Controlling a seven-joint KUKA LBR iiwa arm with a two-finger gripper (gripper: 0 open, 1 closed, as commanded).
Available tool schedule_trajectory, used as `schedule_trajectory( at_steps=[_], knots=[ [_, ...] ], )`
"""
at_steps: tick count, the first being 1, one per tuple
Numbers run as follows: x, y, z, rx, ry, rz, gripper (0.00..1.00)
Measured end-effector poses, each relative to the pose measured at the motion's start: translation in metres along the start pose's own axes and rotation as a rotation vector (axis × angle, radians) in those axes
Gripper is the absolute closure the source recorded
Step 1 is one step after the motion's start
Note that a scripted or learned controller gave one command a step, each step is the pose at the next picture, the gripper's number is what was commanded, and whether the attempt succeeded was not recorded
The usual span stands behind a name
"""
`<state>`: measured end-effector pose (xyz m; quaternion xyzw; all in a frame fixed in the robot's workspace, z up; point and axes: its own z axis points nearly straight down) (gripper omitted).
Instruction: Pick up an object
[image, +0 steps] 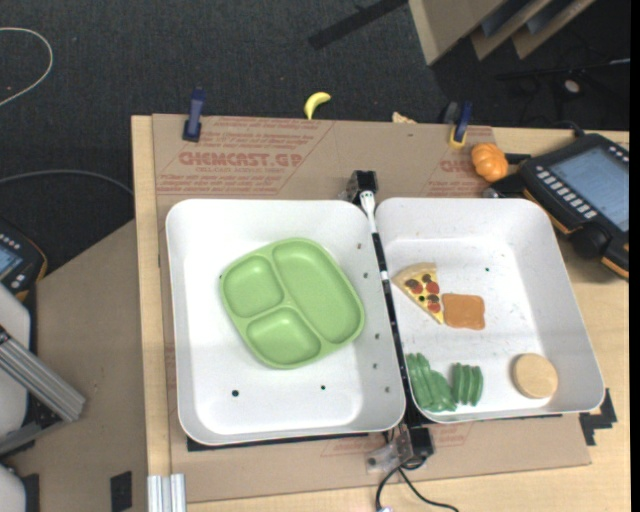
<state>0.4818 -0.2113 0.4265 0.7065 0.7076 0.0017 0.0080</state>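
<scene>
Nothing lifted yet: pizza slice, brown patty, green beans and round cookie all lie in the right bin; claw state: cannot tell.

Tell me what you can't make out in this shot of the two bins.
- Pizza slice: its lower end lies under the orange patty.
- Pendant: cut off by the right edge.
- Yellow piece beyond the board: too small to identify.
- Cable below the bins: runs off the bottom edge.
</scene>
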Motion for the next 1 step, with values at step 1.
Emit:
schedule_trajectory(
  at_steps=[1],
  knots=[
    [-0.0003,0.0009,-0.0105,-0.004,-0.002,-0.001,1.00]
  ],
)
